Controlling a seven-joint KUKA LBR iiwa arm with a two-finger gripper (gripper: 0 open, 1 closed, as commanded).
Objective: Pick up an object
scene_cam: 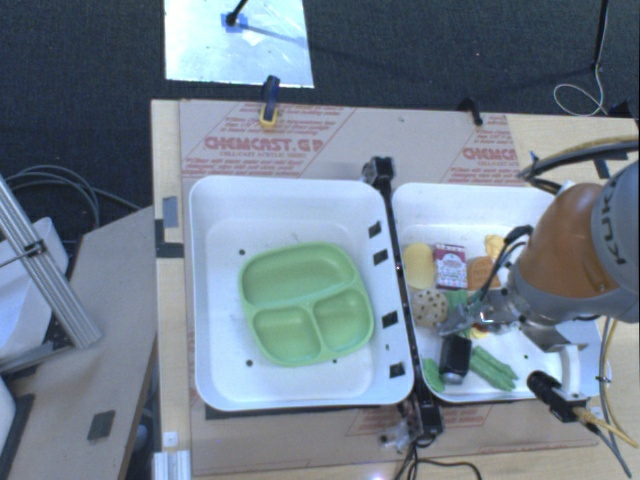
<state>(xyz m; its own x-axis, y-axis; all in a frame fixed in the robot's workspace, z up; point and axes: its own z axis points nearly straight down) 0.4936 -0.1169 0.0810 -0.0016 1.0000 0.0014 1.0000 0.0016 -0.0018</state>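
Observation:
The right bin (470,200) holds several toy foods: a yellow piece (418,264), a small red box (451,265), an orange-and-yellow piece (487,258), a speckled round cookie (429,308), a black object (455,357) and a green leafy piece (493,367). My gripper (467,319) reaches in from the right and hangs low over the bin's middle, just right of the cookie and above the black object. The arm's orange band (565,250) covers the bin's right side.
The left bin (220,268) holds a light green divided plate (305,302). A black divider with clips (392,288) runs between the bins. Cables (575,158) arc above the arm at the right. A metal sheet (238,28) lies on the dark floor beyond the bench.

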